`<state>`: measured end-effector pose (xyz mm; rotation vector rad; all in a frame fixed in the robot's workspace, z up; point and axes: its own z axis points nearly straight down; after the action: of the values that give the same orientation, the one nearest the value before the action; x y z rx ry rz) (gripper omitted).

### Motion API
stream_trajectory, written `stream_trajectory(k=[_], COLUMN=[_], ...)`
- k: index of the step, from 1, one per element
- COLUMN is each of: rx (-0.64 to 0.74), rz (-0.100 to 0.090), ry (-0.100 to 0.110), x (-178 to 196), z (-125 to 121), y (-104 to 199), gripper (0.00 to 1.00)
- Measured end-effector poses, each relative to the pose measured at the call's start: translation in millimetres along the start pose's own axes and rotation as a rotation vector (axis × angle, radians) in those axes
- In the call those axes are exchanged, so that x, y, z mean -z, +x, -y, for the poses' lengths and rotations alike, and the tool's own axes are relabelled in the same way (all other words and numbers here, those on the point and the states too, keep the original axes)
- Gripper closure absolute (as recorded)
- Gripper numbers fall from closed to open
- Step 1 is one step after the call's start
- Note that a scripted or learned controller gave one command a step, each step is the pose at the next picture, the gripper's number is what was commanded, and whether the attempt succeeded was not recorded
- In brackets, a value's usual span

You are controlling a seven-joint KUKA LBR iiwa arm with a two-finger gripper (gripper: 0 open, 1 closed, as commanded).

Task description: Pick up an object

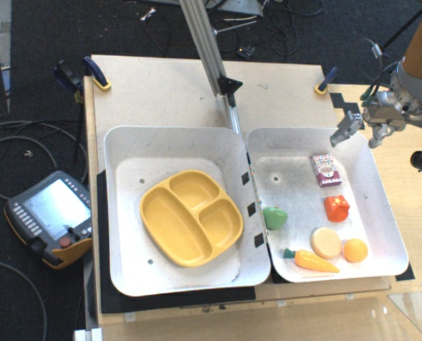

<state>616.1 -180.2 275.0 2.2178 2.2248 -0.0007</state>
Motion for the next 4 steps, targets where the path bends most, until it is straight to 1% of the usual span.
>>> stream_trajectory(k=[1, 2, 3, 4], rx=[0.000, 0.000, -0.003, -0.003], rz=[0.000, -0.001, -0.001, -0.002], ry=[0.000, 0.004, 0.004, 0.006], x=[0, -44, -91, -146], z=[0, -3, -9, 0], y=[0, 3, -1, 7], gripper=[0.00, 0.00, 0.00, 0.00])
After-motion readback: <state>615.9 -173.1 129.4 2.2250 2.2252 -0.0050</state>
